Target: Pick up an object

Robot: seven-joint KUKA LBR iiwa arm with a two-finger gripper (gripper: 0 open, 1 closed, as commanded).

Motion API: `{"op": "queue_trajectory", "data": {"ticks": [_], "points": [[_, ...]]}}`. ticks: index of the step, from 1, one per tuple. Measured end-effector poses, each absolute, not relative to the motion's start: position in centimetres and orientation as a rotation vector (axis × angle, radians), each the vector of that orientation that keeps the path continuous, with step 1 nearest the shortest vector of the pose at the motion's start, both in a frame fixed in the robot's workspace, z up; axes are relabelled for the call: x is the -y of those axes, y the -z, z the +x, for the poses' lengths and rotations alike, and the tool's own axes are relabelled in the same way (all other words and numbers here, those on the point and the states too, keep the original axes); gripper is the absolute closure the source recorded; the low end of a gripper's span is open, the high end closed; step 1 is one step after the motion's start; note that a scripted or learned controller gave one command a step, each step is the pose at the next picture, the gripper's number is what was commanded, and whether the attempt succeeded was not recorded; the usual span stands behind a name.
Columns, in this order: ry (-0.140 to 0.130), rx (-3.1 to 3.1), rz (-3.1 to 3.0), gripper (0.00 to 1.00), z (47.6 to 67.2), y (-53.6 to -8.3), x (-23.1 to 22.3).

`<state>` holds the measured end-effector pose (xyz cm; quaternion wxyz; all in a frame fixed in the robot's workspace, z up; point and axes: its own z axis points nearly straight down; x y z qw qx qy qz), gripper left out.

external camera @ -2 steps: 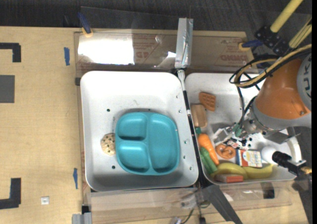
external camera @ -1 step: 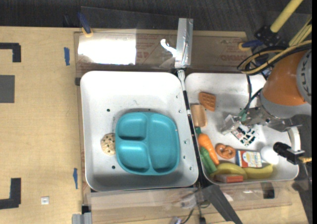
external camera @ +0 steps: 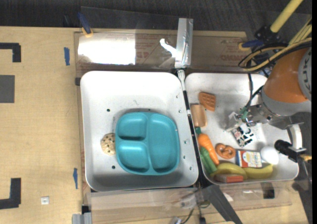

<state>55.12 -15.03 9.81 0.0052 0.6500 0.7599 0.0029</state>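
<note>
Camera view
Surface: the tan surface carries two shallow white bins side by side, with black tape marks near its left edge.
Left bin: the left bin holds a teal divided plate with three compartments, lying flat in the lower middle.
Cookie: a round speckled cookie lies just beside the plate's left edge, on the bin floor.
Right bin: the right bin holds a cluster of toy food along its left and lower sides.
Waffle piece: an orange ridged piece lies near the upper left of the right bin.
Bread stick: a tan block lies just below and left of it, against the bin's left wall.
Carrot: an orange carrot with a green end slants down along the left wall.
Round item: a brown round item sits just right of the carrot.
Carton: a small white and red carton lies beside the round item.
Banana: a yellow banana lies along the lower wall, under the carton.
Egg: a white egg rests near the lower right, touching the banana's tip.
Arm: the grey arm with orange band reaches in from the right over the right bin.
Pincer: the pincer points down over the middle of the right bin, above bare floor, near the carton and round item; whether it is open or closed cannot be told, and nothing can be made out in it.
</note>
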Motion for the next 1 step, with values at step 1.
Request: {"op": "queue_trajectory", "data": {"ticks": [1], "points": [[-0.013, -2.448, 1.960, 1.00, 59.67, -19.29, 5.75]]}}
